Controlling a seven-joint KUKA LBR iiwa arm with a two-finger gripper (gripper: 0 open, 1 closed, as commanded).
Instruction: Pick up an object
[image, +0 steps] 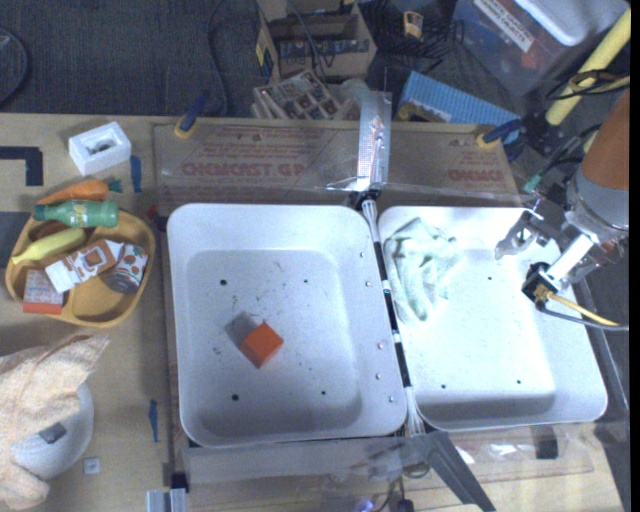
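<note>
Robotics lab or workshop being indicated. Two white bins (200, 235) being kept side by side on wooden bench (60, 130), clear sheet (260, 160) being clamped along far edge. Cables (235, 45), boxes and parts rack (300, 95) being stored on dark floor beyond. Wooden bowl of toy food (80, 265) being kept at left as test props.
</note>
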